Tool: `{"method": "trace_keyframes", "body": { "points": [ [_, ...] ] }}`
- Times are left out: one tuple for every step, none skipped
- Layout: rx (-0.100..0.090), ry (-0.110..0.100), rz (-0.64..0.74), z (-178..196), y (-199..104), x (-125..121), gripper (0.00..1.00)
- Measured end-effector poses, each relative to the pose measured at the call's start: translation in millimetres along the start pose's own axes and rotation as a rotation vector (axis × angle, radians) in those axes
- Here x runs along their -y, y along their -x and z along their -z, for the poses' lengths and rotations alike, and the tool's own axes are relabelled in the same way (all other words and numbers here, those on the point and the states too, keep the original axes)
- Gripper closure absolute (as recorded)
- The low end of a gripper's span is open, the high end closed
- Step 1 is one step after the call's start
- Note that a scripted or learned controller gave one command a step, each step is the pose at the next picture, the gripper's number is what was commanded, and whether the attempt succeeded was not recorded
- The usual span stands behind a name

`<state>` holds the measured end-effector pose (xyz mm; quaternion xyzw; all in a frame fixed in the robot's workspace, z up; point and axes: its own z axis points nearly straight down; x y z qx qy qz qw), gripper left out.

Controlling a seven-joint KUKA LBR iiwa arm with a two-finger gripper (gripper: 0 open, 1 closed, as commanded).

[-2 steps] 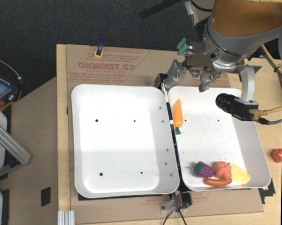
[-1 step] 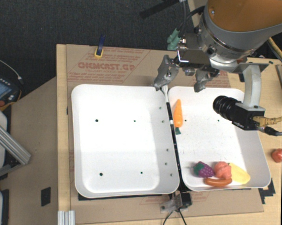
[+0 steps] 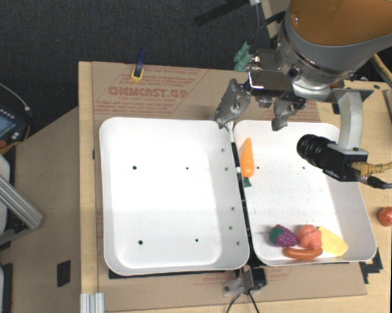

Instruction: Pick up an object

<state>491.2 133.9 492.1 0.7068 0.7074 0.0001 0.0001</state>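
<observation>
1. The gripper [image 3: 255,113] hangs over the far edge of the right bin [image 3: 348,209]; fingers spread, nothing between them.
2. A toy carrot [image 3: 247,157] lies just below it, along that bin's left wall.

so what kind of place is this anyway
Probably a robotics lab bench for grasping trials: a robot arm with its claw open above two white bins, toy food such as a carrot, and a cardboard underlay.
</observation>
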Motion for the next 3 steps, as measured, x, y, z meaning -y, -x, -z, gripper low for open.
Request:
{"method": "trace_keyframes", "body": {
  "points": [
    [0.004, -0.013, 0.002, -102.5, -42.1, -43.7, 0.00],
    [-0.003, 0.008, 0.001, -30.0, -35.5, -24.5, 0.00],
    [0.000, 0.000, 0.000, -34.6, -35.8, -24.8, 0.00]
  ]
}}
